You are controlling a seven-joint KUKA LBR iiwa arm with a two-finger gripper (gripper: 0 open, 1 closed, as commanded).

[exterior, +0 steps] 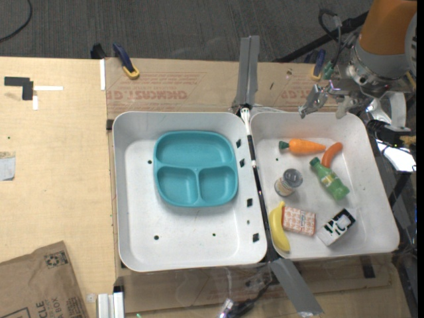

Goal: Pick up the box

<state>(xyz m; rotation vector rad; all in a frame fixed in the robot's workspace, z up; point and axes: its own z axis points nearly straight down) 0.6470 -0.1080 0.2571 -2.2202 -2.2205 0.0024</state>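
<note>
You see gripper [326, 103] spread, grasping nothing, above right bin [377, 171] rim; box [299, 221] at 6 o'clock.

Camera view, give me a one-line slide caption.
Open two-finger gripper above the right white bin's far rim, apart from the small pink box lying beside a yellow banana.

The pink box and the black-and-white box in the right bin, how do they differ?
The pink box is reddish-pink and lies flat beside the banana; the black-and-white box is white with black markings and sits turned at an angle nearer the bin's right wall. The pink box looks wider and flatter; the black-and-white one looks chunkier. Both lie near the front of the right bin, untouched.
</note>
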